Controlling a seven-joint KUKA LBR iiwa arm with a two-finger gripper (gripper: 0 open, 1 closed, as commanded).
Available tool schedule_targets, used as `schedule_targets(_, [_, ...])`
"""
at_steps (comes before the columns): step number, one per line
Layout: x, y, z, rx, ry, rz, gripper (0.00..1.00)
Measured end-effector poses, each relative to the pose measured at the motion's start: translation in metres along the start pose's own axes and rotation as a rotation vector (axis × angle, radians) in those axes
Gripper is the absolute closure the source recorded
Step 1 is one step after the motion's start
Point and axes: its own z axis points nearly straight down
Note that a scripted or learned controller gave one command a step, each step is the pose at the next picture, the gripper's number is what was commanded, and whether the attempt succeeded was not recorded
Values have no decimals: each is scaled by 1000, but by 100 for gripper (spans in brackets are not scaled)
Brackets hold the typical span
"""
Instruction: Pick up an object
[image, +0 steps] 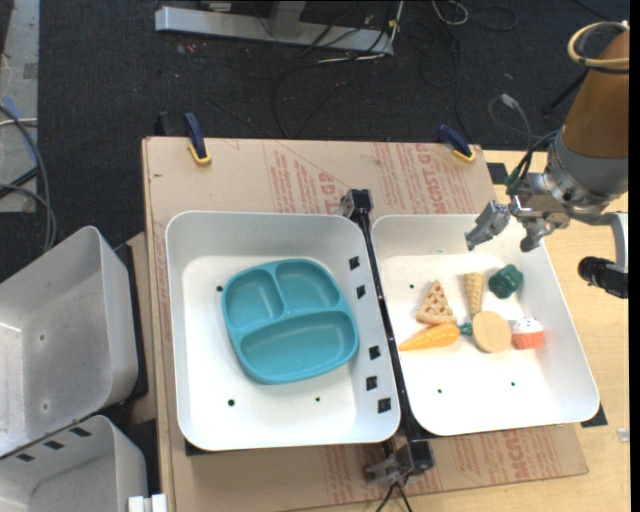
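Observation:
My gripper (510, 230) hangs open above the far edge of the right bin (560, 385), its two fingers spread with nothing between them. Below it lie several toy foods: a dark green piece (505, 281), an ice cream cone (472, 291), a pizza slice (434, 303), an orange carrot (430, 338), a tan round cookie (490, 331) and a small red and white cake (527, 333). The green piece is the nearest to the gripper, just in front of it.
The left bin (190, 400) holds a teal divided plate (290, 318). A black divider (375, 330) runs between the bins. Clamps (197, 140) hold the cardboard at the back. A grey tub (55, 330) stands off the bench at the left.

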Motion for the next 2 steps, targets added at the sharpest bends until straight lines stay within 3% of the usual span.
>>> schedule_targets(1, [0,2,-5,-8,-1,-2,0])
schedule_targets(2, [5,-3,43,-3,0,0,0])
